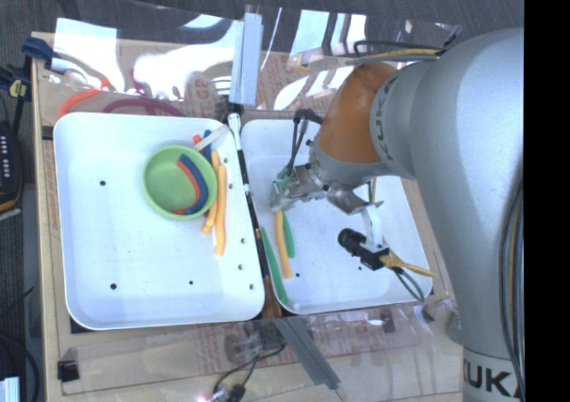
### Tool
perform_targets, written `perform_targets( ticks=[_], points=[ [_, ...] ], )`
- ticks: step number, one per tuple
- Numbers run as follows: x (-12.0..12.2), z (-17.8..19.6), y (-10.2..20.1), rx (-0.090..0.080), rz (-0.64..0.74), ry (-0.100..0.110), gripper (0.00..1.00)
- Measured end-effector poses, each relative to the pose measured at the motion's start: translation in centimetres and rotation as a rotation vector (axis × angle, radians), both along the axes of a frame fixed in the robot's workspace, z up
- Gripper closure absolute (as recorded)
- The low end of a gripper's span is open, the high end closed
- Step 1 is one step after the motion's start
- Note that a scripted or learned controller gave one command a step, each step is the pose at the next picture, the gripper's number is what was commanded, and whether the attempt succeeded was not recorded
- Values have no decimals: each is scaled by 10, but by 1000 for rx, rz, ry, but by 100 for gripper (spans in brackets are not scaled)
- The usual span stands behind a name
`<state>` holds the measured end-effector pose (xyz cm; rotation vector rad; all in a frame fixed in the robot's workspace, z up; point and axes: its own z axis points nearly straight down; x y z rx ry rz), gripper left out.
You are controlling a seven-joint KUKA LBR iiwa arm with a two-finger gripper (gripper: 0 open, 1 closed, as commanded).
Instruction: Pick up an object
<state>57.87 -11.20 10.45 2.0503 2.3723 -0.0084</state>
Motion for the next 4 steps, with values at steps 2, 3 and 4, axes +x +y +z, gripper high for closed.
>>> perform_targets(
  ticks=[2, 3, 4],
  points=[
    [78, 162, 11, 8, -66, -1, 100],
    [78, 162, 12, 9, -64, 0, 0],
    [63, 86, 107, 9, -79, 6, 0]
  ],
)
